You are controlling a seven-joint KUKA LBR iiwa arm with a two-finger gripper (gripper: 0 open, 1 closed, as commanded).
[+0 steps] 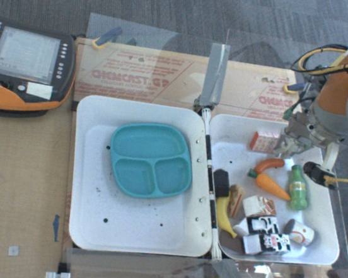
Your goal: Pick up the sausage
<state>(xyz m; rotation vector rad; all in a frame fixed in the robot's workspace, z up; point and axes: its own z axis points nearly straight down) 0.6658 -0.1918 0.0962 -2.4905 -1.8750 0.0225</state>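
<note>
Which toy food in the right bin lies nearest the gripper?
The reddish-orange sausage, right below the gripper; the orange carrot and green bottle lie farther.

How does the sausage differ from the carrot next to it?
The sausage is reddish and evenly thick; the carrot is orange and tapers to a point. The sausage lies nearer the claw, the carrot farther toward the bin's middle, beside the green bottle. Both are elongated and lie flat in the same bin.

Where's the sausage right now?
In the right bin, upper middle: the sausage lies just above the carrot, directly below the tool.
</note>
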